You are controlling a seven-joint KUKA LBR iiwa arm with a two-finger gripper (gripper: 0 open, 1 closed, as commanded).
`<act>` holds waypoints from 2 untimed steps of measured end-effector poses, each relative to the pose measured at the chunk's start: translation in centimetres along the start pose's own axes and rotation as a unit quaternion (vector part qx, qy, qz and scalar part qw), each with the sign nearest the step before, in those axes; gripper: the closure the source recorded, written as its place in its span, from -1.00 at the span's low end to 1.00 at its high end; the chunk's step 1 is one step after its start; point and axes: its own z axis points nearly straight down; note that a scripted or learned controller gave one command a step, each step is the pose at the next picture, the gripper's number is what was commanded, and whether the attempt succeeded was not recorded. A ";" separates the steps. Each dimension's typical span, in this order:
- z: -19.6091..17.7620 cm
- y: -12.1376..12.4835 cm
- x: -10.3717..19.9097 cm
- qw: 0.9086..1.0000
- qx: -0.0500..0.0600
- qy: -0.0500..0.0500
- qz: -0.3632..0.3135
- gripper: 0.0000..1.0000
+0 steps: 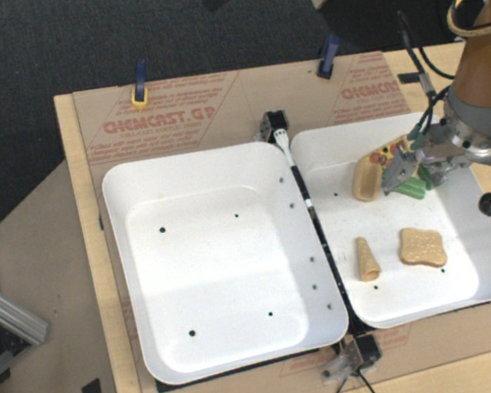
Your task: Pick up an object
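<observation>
While the arm (485, 76) reaches in from the right of the camera view, its gripper (402, 176) sits low in the right bin (485, 291), over a small pile at the bin's upper middle; whether its tips are apart or together cannot be told, since the pile and the tool body overlap. Pile: a tan roll (367, 180) lying just left of the gripper, a green piece (413, 190) just beside and below it, and small coloured bits between them, too blurred to name. Nothing is visibly between the tips. Lower in the same bin, well apart from the pile, lie a cone (366, 257) and a toast slice (421, 247), near each other but not touching. Left bin (134, 256): bare white floor. Handling, judged by look: these seem toy foods, light, fairly stiff, with smooth skins that may slip. The roll is probably best pinched across its narrow width at mid-length; the toast lies flat and offers only thin edges, so it is the harder grip; the cone would want a hold near its wide end
</observation>
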 end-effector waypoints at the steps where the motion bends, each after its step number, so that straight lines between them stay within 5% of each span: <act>1: -2.8 -3.5 -6.4 1.000 -0.002 -0.003 0.003 -1.00; 2: -2.8 -5.5 -8.6 1.000 0.000 -0.001 0.002 -1.00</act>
